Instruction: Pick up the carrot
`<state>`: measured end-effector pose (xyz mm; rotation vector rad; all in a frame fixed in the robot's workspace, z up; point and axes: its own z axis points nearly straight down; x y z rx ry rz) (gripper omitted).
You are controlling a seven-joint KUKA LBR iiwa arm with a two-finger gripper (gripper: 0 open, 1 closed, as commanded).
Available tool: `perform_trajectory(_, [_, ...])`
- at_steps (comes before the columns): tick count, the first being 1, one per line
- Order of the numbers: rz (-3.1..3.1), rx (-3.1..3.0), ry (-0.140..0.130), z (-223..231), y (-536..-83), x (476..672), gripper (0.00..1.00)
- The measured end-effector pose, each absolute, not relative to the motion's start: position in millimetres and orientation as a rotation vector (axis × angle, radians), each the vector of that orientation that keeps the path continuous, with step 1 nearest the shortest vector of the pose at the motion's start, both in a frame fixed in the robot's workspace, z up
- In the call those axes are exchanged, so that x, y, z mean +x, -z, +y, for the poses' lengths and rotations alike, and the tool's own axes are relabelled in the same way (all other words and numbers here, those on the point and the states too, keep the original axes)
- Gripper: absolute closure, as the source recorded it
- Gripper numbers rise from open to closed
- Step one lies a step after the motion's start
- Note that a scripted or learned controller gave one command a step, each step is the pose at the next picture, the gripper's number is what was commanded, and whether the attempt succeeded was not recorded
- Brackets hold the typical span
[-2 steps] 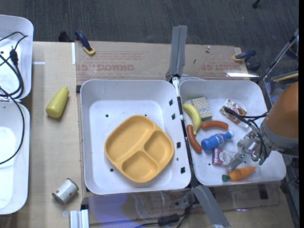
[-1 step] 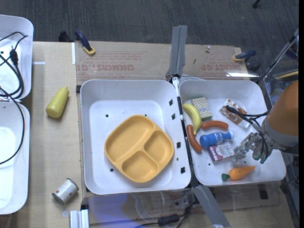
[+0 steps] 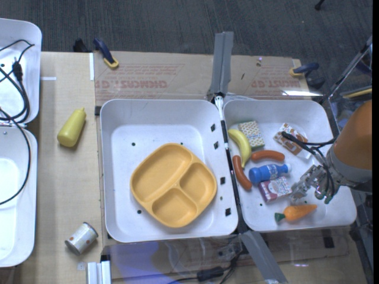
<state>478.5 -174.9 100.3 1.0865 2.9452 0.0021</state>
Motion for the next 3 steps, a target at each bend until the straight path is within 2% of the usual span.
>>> perform_trajectory(1, [3.123, 0.34, -0.002, -175, -91, 477.9, 0.0])
perform_trajectory(2, [3.12, 0.344, -0.004, -175, -100, 479.0, 1.0])
perform_trajectory(3, [3.101, 0.341, 0.002, -176, -105, 484.4, 0.0])
